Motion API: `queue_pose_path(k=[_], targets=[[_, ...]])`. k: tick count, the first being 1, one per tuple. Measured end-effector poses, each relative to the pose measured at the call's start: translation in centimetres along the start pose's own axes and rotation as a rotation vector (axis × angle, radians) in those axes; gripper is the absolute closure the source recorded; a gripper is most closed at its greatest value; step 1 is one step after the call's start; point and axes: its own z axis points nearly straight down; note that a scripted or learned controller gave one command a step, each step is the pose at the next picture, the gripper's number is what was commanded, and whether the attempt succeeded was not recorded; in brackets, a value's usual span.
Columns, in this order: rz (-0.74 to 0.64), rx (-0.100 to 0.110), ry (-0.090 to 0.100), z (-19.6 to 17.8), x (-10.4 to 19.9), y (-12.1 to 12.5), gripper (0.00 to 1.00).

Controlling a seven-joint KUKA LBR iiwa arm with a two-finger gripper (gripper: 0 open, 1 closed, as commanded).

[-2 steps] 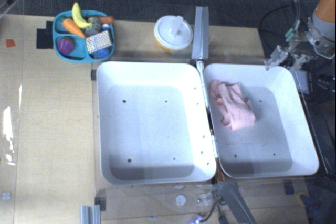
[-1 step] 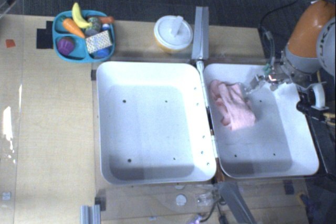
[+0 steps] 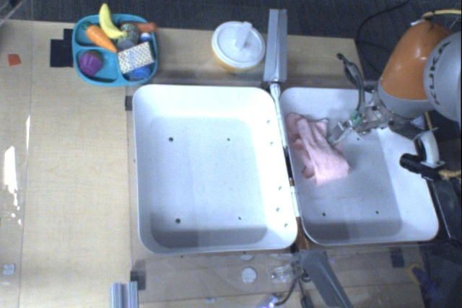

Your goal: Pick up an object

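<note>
Though lit evenly from above, hard to read at the claw itself. Beside the claw, across the metal divider: large shallow white plastic bin (image 3: 206, 169), smooth, rounded at the corners, dotted with small holes. Directly beneath the claw: second shallow white plastic bin (image 3: 375, 216) of the same make. Behind the claw: grey arm with a glossy orange band (image 3: 408, 72), reaching in low over the bin wall. Just beside the claw's tip, possibly touching it: crumpled pink cloth (image 3: 315, 149), soft, folded and limp, lying against the divider side of its bin. Smallest: two-finger metal claw (image 3: 345, 130), thin and glinting; open or closed, cannot tell.

Likely trouble: catching only a loose fold at the cloth's edge, so the fabric slips free on lifting. Also possible: closing short of the cloth entirely, given the tip's position at its fringe.
</note>
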Motion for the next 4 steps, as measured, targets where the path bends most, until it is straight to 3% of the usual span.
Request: queue_pose_path(k=[1, 2, 3, 4], targets=[[-0.003, 0.004, 0.003, -0.6, 0.0, -1.8, 0.00], [-0.115, -0.004, -0.001, -0.1, 6.3, 0.6, 0.00], [0.030, 0.003, 0.001, -10.8, 4.4, -2.3, 0.00], [-0.109, 0.000, 0.001, -0.9, 7.8, -2.2, 0.00]])
